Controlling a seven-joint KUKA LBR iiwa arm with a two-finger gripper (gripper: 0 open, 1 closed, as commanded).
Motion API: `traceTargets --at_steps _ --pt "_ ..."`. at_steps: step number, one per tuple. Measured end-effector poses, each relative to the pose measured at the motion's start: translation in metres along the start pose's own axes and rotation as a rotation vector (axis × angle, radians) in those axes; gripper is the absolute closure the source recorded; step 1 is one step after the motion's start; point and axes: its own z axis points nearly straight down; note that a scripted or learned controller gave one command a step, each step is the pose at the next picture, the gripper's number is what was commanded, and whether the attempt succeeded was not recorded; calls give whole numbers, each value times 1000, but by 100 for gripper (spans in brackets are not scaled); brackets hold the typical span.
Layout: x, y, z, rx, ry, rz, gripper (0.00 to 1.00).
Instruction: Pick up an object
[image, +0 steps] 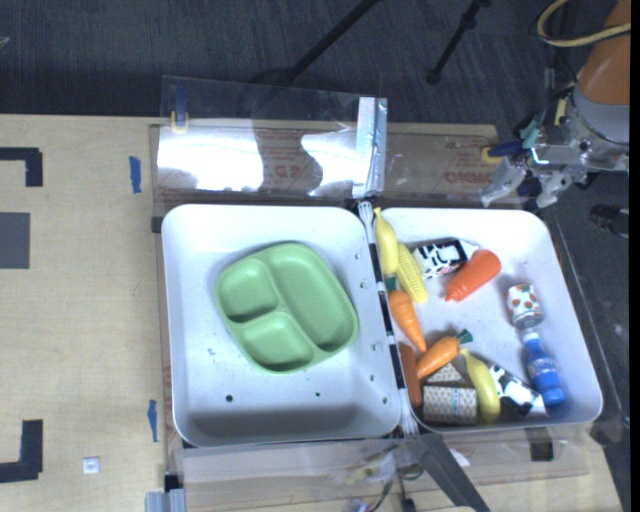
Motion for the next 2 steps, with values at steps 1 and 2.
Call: traceTargets --at_steps 1,2 --pt "5 -24 -6 0 0 -194 0" --pt "3 -74 154 -2 -1 -372 0"
